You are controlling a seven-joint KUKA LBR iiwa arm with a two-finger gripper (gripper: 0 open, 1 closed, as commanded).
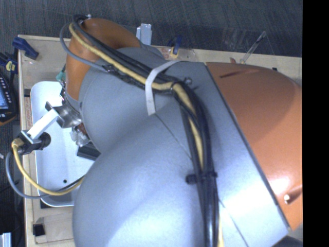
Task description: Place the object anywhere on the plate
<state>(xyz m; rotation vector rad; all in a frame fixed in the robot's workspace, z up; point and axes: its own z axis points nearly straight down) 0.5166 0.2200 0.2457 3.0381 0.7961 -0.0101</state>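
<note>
Object and plate: position cannot be determined. The arm [154, 179] lies across most of the bench [32, 60] and hides whatever sits below it.

Gripper [81, 140]: located at the left end of the arm, over the white bin [41, 94] at the left of the view. Dark hardware shows under the wrist here, seen from above and partly covered by the arm. Whether the gripper is open, closed or gripping anything cannot be told.

Wrist fittings: 1 white bracket [41, 123] projects to the left from the wrist and ends at a dark connector over the bin's left wall. A yellow cable [20, 181] leaves that connector, loops down past the bin's left rim and runs back under the arm.

Bin: its exposed floor appears bare white, apart from 1 small dark speck [65, 180] near the lower end.

Arm: grey shells fill the centre, with an orange band [95, 40] at the upper left and a large orange section [257, 117] at the right. A bundle of black and yellow cables [198, 122] runs along the top of the arm, held by 1 white strap [150, 86].

Surroundings: 2 blue clamps [23, 46] [175, 43] sit on the bench's far edge. Dark carpet [195, 9] lies beyond.
</note>
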